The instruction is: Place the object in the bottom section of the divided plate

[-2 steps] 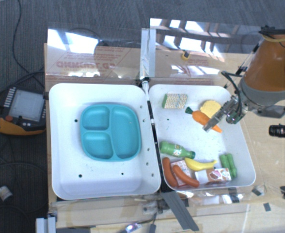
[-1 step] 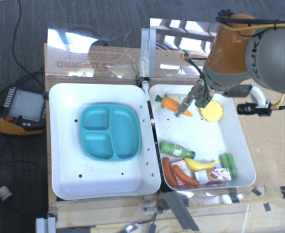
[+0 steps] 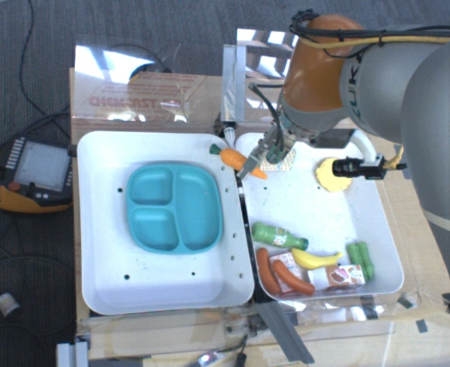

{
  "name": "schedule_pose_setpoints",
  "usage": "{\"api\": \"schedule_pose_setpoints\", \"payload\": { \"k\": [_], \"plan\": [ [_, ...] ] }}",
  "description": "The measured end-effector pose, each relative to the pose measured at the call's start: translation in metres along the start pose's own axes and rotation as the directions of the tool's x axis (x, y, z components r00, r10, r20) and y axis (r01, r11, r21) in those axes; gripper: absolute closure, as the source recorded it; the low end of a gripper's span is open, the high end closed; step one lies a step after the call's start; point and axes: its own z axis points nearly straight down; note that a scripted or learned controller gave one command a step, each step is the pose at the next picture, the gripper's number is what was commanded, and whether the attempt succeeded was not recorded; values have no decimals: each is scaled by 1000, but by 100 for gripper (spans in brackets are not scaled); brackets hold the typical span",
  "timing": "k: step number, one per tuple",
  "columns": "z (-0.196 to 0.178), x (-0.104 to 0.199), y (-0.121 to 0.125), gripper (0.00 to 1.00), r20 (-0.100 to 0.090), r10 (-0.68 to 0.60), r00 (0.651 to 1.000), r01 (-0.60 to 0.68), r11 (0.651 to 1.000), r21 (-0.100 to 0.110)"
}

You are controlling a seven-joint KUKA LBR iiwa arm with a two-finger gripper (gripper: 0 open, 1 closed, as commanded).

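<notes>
Well left of the fingers and lower — teal divided plate (image 3: 174, 207) in the left bin (image 3: 95, 228), bottom section bare. At the bins' shared rim, orange carrot (image 3: 236, 160), long axis slanting down-right, seemingly pinched at its right end between narrow fingers (image 3: 257, 161) — grip unclear. Further right, yellow piece (image 3: 330, 176).

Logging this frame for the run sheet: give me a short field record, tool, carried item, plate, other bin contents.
tool: over the divide between the two bins, near their top edge
carried item: carrot, orange with green top, at the tool's tip; grip not clearly visible
plate: blue divided plate in left bin, nothing in its sections
right bin: green bottle, banana, two sausages, green pod, yellow round piece
task state: carrot not yet on plate
</notes>
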Motion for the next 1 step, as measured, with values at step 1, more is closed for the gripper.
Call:
{"api": "schedule_pose_setpoints", "payload": {
  "k": [1],
  "plan": [
    [0,0,0,0,0,0,1000,0,1000,0]
  ]
}}
